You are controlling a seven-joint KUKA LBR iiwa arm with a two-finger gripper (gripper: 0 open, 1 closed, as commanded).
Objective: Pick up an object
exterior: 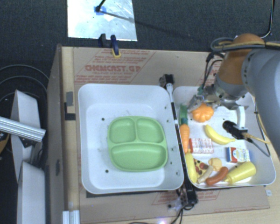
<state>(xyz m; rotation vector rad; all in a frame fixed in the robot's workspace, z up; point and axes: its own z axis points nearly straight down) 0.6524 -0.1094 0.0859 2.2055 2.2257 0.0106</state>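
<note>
My gripper (201, 101) reaches into the back of the right bin (269, 168) from the right, with the grey arm and its orange band above it. It hangs right over an orange round toy fruit (202, 114), at or touching its far edge. Nothing can be seen held in it. In the same bin lie a yellow banana (217, 134), a carrot (184, 134), a red-and-white box (201, 145), a blue-and-white carton (236, 154), a yellow squeeze bottle (241, 171) and a sausage (216, 177).
The left bin (93, 101) holds a green divided plate (137, 142). A green item (183, 112) and a yellow one (190, 164) lie along the right bin's left wall, with a pizza slice (203, 165) and small pale pieces (215, 162) near the front.
</note>
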